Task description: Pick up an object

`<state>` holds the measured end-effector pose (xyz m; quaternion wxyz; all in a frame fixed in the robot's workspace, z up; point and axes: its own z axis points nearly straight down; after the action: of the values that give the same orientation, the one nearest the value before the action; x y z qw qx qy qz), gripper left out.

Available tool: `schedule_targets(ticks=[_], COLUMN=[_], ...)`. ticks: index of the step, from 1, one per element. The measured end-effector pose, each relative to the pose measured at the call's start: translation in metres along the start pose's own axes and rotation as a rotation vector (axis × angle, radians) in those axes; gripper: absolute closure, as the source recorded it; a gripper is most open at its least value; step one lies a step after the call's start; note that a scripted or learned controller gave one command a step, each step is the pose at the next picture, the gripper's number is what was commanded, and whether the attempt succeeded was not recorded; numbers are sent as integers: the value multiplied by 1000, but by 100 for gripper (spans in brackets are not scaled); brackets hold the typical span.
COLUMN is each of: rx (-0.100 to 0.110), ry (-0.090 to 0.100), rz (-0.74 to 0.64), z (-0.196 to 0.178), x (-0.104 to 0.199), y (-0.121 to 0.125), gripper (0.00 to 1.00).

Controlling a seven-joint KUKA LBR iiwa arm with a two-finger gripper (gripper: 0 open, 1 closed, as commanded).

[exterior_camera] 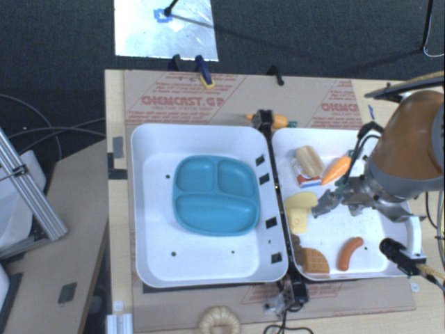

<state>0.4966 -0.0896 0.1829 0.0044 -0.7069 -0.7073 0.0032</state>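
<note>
The right bin [361, 145] holds several toy foods. A bread roll [308, 161] and an orange carrot [337, 169] lie at its back. A pale yellow slice [299, 209] rests at its left wall, with a waffle [313, 261] and a reddish sausage [350, 253] at the front. My gripper [324, 204] hangs over the bin's middle, just right of the yellow slice and below the carrot. The arm's grey body and orange band [416, 127] cover the bin's right side. I see nothing held.
The left bin [149, 256] holds a blue divided plate [215, 194]. Black clips line the divider [277, 207] between the bins. A small orange item [279, 122] sits behind the bins, and a beige ring [221, 320] lies at the bench's front edge.
</note>
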Motion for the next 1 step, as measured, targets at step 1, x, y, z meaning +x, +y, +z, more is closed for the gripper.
schedule_targets(ticks=[1], rx=[-11], ry=[-1], rz=[-2], z=[-5], x=[0], y=[3], gripper=[0])
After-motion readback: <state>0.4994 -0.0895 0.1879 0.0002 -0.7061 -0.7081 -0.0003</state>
